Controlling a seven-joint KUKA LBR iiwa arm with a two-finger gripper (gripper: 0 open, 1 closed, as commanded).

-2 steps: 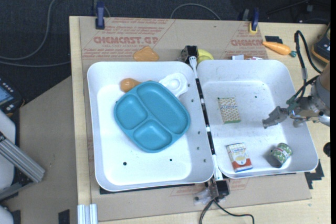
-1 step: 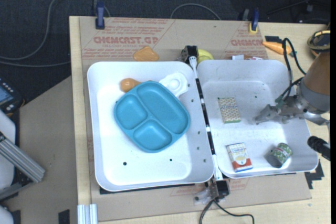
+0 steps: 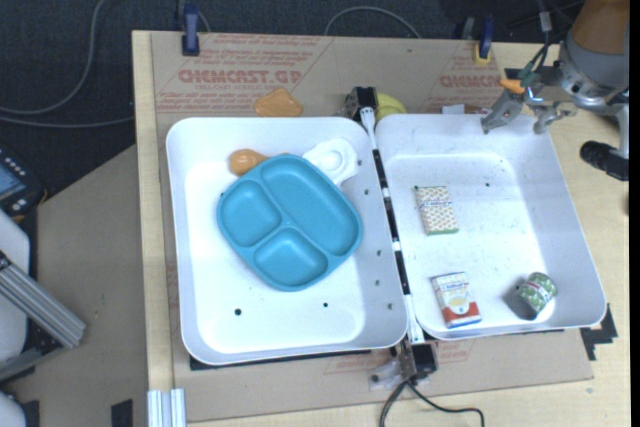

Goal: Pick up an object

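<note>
claw spread, grasping nothing, far rim of right bin | flat speckled packet mid-bin | glossy blue three-part plate in left bin

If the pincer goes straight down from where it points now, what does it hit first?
Most likely bare floor at the far right corner of the right bin. The pincer hangs over that corner, fingers spread, and nothing lies beneath; the patterned packet sits well nearer. Depth is unclear, so it might clip the rim.
</note>
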